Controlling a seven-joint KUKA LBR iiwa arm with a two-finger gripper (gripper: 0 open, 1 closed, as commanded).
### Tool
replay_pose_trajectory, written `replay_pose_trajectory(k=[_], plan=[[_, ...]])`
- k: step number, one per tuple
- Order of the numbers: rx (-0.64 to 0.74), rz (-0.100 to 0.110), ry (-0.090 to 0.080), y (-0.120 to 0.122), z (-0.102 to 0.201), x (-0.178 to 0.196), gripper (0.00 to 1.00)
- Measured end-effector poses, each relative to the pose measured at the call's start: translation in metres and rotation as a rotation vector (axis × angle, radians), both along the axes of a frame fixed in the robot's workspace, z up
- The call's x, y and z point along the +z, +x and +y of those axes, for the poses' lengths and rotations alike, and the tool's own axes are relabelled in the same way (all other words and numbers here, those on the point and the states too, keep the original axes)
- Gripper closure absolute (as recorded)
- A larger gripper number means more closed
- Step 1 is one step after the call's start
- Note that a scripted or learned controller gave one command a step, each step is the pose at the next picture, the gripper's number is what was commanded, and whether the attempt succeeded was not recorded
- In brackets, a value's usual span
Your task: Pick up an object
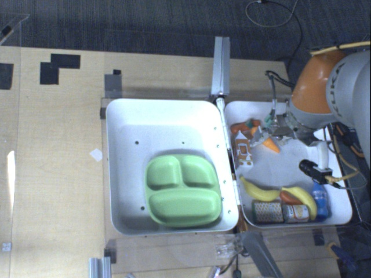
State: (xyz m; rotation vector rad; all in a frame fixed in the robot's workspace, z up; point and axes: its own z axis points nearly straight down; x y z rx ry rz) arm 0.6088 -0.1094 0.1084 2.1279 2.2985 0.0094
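Clutter around the gripper, whose grasp I cannot tell, could spoil the pick: the orange piece lies just beside a carton.

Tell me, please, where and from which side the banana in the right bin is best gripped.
Grip the banana at its middle, coming straight down from above. It lies flat, and its narrow curved body leaves room for fingers across it there, though cans crowd its near side.

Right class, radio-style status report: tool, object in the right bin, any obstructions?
Tool low in right bin, far end, fingers unclear. Orange piece right beside it, not seen gripped. Banana and cans crowd near end.
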Motion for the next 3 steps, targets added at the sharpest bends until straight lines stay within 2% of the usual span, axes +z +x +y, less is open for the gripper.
replay_pose_trajectory(k=[1,2,3], plan=[[0.001,-0.005,0.001,0.002,0.001,0.011,1.00],[-0.049,0.004,0.003,-0.014,0.066,0.130,1.00],[-0.180,0.007,0.004,-0.074,0.080,0.129,1.00]])
